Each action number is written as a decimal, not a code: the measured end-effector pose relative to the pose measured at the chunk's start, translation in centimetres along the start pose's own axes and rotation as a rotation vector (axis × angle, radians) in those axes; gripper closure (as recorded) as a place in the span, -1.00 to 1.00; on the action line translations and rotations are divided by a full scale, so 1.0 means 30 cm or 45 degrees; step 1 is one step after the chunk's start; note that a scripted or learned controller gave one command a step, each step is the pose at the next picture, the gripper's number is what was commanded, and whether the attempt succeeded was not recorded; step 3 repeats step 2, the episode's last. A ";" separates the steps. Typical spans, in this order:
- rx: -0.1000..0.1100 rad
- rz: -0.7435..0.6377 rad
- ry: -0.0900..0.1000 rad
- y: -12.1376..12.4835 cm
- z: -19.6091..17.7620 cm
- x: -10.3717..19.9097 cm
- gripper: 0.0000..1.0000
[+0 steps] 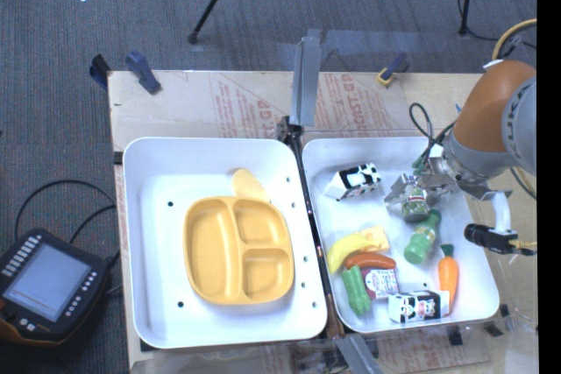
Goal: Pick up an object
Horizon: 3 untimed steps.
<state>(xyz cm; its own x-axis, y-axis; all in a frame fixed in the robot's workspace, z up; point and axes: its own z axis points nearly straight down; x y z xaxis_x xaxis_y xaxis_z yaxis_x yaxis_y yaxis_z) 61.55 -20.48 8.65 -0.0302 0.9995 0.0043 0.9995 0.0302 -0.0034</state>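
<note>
Since the arm comes in from the right of the camera view, I read my claw as sitting low in the upper right part of the right bin, and the thing nearest it is the green bottle, which lies just below and a touch right of it. There seems to be something small and greenish right at the claw tip, but the metal parts are too cluttered for me to say whether anything sits between them, or how far apart they stand; I cannot tell. The bottle's long axis runs from upper right to lower left, its cap toward the claw. The carrot lies just right of it, and the toy cow well left.
</note>
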 end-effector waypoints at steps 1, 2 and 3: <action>0.001 0.000 0.001 0.002 -0.032 0.001 1.00; -0.004 -0.112 -0.005 0.086 -0.370 0.192 1.00; -0.004 -0.112 -0.005 0.086 -0.370 0.192 1.00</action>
